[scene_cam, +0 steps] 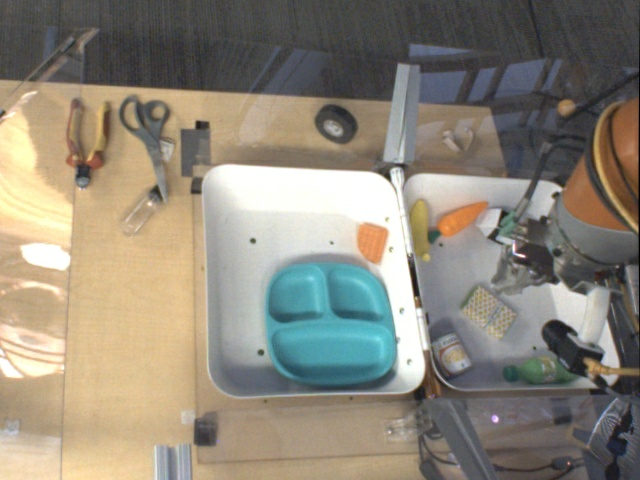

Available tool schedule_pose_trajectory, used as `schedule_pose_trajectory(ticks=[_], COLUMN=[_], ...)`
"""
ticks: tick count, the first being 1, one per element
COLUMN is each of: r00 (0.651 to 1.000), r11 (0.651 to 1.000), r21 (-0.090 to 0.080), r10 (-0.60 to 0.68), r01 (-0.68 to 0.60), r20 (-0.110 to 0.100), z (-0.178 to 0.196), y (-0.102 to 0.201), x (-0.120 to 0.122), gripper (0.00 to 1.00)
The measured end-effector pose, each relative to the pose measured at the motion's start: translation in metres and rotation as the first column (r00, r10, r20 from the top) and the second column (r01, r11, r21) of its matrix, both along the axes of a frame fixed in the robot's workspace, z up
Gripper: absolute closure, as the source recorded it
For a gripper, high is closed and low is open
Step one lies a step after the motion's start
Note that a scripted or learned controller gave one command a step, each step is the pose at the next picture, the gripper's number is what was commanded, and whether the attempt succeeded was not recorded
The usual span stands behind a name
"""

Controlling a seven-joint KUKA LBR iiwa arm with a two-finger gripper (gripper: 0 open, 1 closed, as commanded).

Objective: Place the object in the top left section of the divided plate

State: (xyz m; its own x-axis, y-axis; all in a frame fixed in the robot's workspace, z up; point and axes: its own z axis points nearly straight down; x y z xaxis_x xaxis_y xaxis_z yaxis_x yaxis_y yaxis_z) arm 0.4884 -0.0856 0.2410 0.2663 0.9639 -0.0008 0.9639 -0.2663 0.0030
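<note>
Gripper (515, 265) over right bin (455, 313), finger state unclear. Smooth teal plate (330, 323), three rounded sections, sits in left bin (235, 268); waffled orange piece (372, 240) beside it.

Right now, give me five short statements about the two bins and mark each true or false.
1. The teal divided plastic plate lies in the left white bin. True.
2. An orange waffle-textured block sits on that plate. False: it lies on the bin floor beside the plate.
3. The orange toy carrot is in the right white bin. True.
4. The green plastic bottle stands upright. False: it lies on its side.
5. The plate's compartments hold food. False: nothing lies in them.
</note>
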Motion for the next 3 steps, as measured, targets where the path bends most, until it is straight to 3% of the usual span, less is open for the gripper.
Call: schedule_pose_trajectory(ticks=[1, 2, 3], r00=[1.000, 0.988, 0.990], r11=[1.000, 0.988, 0.990], r21=[0.000, 0.000, 0.002], r10=[0.029, -0.156, -0.144], r01=[-0.029, 0.156, 0.144], r20=[0.002, 0.000, 0.000], z=[0.030, 0.015, 0.007], y=[0.002, -0.064, 0.008], x=[0.071, 0.002, 0.034], gripper=[1.00, 1.00, 1.00])
